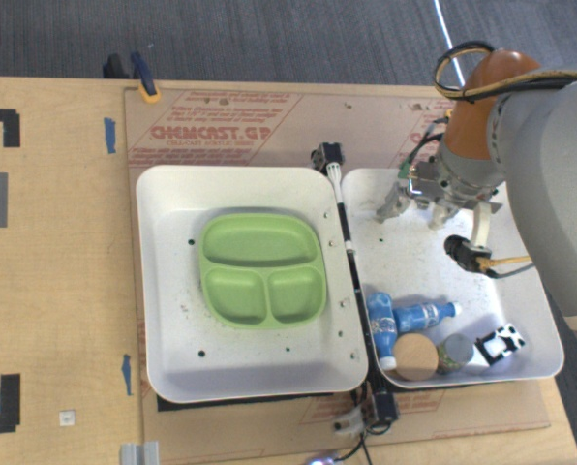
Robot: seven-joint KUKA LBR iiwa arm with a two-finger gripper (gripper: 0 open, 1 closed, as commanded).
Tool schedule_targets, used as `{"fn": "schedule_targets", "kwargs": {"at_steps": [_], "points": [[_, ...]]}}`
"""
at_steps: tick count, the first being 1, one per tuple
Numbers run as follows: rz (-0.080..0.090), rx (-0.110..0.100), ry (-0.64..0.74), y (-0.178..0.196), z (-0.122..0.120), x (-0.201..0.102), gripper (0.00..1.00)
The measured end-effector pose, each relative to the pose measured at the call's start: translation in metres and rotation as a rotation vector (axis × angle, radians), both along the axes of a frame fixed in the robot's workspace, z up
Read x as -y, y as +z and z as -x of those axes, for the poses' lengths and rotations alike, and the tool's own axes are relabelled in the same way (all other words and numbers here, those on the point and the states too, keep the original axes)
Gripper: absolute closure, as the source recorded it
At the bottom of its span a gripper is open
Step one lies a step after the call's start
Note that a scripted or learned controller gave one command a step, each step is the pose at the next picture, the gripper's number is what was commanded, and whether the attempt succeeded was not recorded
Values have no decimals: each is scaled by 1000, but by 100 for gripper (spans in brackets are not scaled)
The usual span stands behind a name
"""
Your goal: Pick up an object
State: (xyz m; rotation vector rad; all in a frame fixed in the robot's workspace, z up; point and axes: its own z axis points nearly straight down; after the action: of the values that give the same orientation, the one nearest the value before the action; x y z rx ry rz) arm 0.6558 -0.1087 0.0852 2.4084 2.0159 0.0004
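Bottles (pixel 411 318) lie at lower right of the right bin (pixel 540 356); my gripper (pixel 419 204) hovers above them, fingers spread, holding nothing.

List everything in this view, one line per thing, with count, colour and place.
Bins: two, white, side by side on the bench.
Divided plate: one, green, three compartments, middle of the left bin.
Plastic bottles: two, clear with blue labels, near edge of the right bin, lying down.
Round wooden disc: one, tan, near edge of the right bin, beside the bottles.
Grey cylinder: one, right of the disc.
Black-and-white block: one, near right corner of the right bin.
Cardboard sheet: one, brown, red print, under the bins.
Gripper: one, grey, over the right bin's far part, apart from the objects.
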Motion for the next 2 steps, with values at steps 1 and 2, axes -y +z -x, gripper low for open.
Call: {"fn": "schedule_targets", "kwargs": {"at_steps": [1, 2], "points": [[2, 3, 217, 0, -11, 53, 0], [-1, 0, 108, 1, 82, 32, 0]]}}
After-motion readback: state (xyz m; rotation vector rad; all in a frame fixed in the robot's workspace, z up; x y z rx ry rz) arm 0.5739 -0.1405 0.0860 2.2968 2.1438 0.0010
